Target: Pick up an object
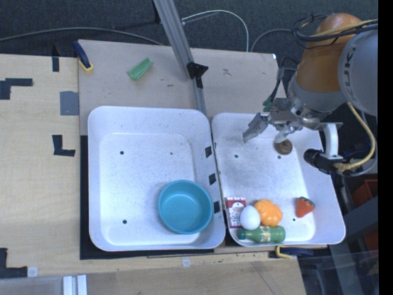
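Note:
My gripper (268,135) hangs over the far end of the right bin (319,183), open, with nothing visible between its fingers. One finger (252,129) points left and down. A small brown round object (283,146) lies just under the gripper's right side; whether it touches the gripper is unclear. Along the bin's near edge sit a red-and-white carton (234,209), a white egg (249,217), an orange fruit (269,211), a green bottle (264,234) on its side and a red strawberry-like piece (304,206).
A blue bowl (184,206) sits at the near right of the left bin (123,165). A grey pole (175,29) rises between the bins at the back. A green block (140,69) lies on the bench behind the left bin. Cables trail behind the arm.

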Robot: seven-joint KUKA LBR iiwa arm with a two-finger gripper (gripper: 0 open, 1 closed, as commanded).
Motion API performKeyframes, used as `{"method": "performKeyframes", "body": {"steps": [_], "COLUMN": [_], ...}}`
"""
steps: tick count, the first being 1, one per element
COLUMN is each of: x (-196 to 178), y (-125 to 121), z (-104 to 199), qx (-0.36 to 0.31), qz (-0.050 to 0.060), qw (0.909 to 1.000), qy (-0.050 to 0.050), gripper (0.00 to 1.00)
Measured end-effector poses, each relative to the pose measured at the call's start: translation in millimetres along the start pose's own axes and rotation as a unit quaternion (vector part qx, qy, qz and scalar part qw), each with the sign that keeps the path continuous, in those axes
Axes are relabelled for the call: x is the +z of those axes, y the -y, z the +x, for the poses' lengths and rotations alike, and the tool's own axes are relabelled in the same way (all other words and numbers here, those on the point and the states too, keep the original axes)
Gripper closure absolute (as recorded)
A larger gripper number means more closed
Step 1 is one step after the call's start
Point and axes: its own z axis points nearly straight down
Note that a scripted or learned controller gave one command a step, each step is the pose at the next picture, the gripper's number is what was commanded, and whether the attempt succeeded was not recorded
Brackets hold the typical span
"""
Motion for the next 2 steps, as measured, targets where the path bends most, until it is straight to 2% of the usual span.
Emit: {"method": "performKeyframes", "body": {"steps": [1,2], "x": [65.2,109.6], "y": [0.1,-1.9], "z": [0.0,0.6], "qx": [0.000,0.000], "qz": [0.000,0.000], "qw": [1.0000,1.0000], "qy": [0.000,0.000], "gripper": [0.00,0.00]}}
